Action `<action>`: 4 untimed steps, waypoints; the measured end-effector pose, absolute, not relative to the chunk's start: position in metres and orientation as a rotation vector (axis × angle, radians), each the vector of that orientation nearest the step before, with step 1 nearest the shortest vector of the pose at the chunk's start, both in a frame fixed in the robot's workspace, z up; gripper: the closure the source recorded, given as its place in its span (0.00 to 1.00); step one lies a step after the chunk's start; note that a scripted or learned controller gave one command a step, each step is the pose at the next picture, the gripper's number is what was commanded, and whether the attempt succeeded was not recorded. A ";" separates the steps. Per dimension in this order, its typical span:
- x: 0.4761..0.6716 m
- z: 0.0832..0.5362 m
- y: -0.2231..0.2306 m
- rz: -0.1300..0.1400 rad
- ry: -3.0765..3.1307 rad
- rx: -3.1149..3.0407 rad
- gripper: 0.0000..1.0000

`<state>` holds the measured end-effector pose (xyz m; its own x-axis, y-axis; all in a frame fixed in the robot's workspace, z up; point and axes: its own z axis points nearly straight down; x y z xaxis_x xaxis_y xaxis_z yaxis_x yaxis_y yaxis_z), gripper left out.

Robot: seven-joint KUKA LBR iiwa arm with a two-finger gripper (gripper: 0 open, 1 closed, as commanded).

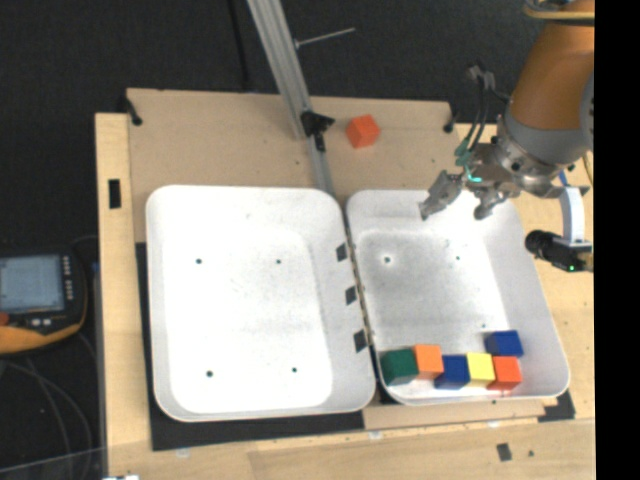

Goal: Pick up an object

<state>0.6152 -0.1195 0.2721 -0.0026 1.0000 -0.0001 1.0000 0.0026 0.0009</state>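
- Nearest, six small cubes are sitting in a cluster along the front wall of the right bin [520, 268], a shallow white tray with rounded corners and a faintly speckled floor: green cube [399, 365], orange cube [429, 358], blue cube [454, 370], yellow cube [481, 367], a red-orange cube [507, 371] and a second blue cube [504, 343] just behind it. All are looking matte and hard-edged, most of them touching their neighbours.
- Beside it, the left bin [170, 268] is lying alongside, of the same white plastic shape.
- Farther back, the gripper [462, 197] is hanging over the right bin's rear edge, its two grey fingers spreading apart with nothing between them, well apart from the cubes.
- Farthest, a lone orange block [363, 131] is resting on the bare tan bench board [220, 138], near a slanting metal rail [285, 58].
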 end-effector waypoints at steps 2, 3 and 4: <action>0.575 0.096 -0.177 0.002 2.214 2.222 0.00; 0.576 0.109 -0.178 0.006 2.203 2.228 1.00; 0.495 0.099 -0.213 0.003 2.212 2.222 1.00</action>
<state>0.4946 -0.2128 0.0992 0.0043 1.0000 -0.0031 1.0000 -0.0043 0.0057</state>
